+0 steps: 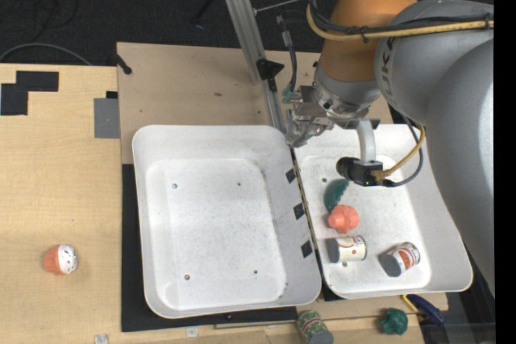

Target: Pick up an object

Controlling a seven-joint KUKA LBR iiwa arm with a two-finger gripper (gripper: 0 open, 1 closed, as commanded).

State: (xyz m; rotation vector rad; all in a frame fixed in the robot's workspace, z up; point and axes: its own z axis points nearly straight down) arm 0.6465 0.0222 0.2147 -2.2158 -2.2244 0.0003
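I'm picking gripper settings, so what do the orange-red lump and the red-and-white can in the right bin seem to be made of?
The orange-red rounded lump looks like soft matte rubber or foam: no glare, blunt edges. The small red-and-white can looks like hard printed metal or plastic: crisp cylinder, grey end. Neither is certain.

Even overhead light; white bins (210, 165) bright without glare; shadows soft; floor beyond dark; focus slightly soft.

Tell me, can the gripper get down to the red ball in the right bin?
Probably yes. The gripper hangs over the right bin's far corner, and the red ball lies open from above, though a green thing touches it and a small can sits close.
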